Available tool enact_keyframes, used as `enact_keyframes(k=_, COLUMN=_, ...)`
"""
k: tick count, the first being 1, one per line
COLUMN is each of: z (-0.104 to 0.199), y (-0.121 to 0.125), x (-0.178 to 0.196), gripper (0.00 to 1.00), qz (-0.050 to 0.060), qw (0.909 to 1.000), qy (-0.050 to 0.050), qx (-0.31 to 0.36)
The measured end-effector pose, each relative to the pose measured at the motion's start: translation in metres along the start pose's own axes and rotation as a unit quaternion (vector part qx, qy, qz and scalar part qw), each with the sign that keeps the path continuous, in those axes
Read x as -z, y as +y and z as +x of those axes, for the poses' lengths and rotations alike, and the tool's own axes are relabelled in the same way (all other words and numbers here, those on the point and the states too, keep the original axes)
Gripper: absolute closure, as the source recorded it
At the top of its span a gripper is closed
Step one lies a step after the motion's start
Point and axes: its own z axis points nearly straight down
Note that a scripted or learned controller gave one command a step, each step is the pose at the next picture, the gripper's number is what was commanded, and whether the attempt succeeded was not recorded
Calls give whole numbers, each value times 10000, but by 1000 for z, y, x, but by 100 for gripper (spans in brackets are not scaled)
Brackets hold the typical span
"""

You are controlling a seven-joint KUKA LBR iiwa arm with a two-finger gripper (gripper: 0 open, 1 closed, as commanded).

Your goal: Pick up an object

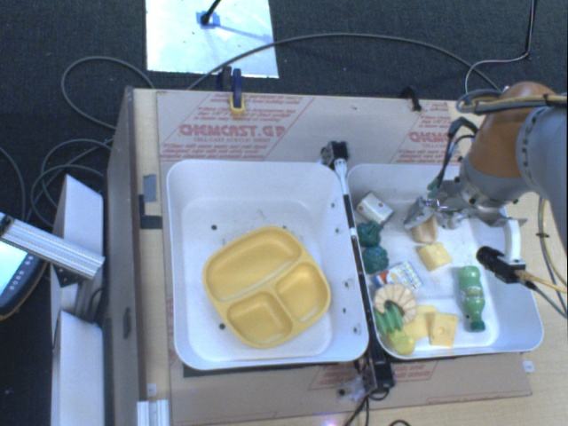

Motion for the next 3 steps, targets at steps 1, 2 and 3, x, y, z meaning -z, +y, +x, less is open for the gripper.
enact_keyframes(k=1, z=11, y=-18, x=0, gripper=0, qz=-1, qw=10000, qy=1, qx=-1)
enact_keyframes(k=2, z=-2, y=-36, x=0, gripper=0, qz=2, qw=10000, qy=1, qx=-2)
enact_keyframes(k=3, z=17, y=-68, x=0, gripper=0, qz=1, qw=10000, qy=3, qx=-3)
